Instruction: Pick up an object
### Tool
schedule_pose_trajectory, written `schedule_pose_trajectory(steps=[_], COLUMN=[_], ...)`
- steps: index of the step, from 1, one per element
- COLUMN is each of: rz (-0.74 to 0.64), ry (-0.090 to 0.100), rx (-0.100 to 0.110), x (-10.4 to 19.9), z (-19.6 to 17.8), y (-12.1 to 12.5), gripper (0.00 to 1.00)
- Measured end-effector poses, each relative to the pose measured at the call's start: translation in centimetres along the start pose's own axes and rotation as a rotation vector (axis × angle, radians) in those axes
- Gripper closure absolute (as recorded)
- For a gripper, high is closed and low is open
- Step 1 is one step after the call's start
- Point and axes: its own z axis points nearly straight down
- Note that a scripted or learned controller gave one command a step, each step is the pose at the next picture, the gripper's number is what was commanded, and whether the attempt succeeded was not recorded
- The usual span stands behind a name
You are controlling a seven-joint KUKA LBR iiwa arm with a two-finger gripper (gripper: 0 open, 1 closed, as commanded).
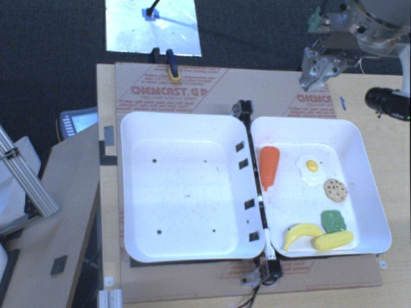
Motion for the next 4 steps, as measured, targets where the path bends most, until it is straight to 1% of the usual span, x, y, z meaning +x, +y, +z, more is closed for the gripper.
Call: schedule_pose_trajectory(steps=[1, 2, 3, 4], rz=[-0.006, -0.002, -0.004, -0.005], ry=[0.001, 0.001, 0.000, 0.000], rx=[-0.007, -0.007, -0.005, -0.005], x=[2.9, 2.0, 2.6, 2.7], z=[-2.3, -3.9, -2.6, -2.3], y=[-0.3, -2.1, -2.3, -1.9], gripper=[1.00, 1.00, 1.00, 1.00])
